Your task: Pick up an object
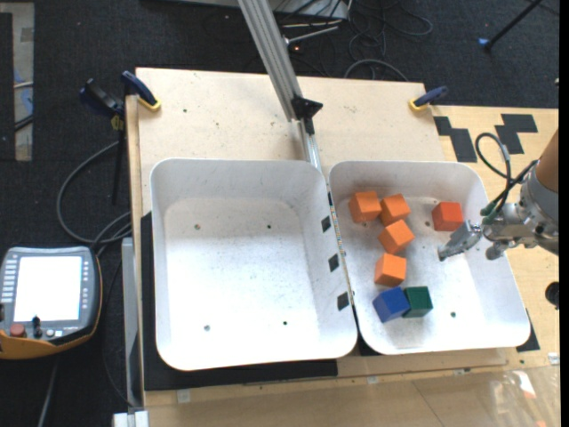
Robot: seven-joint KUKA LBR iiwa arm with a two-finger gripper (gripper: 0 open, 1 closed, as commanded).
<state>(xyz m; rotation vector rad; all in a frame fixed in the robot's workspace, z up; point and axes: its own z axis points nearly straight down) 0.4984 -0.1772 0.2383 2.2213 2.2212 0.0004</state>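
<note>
Orange blocks (388,229), five in all, are seen in the right bin (498,305), four clustered toward its left wall and one red-orange block (447,214) set apart nearer its middle, with a blue block (388,304) and a green block (417,300) touching at the near side. The gripper (458,241) is seen over the right bin just beside the red-orange block, nothing held; whether it is open cannot be told.

Single fixed camera above bench (267,114), looking down at slant on both bins (240,265).
</note>
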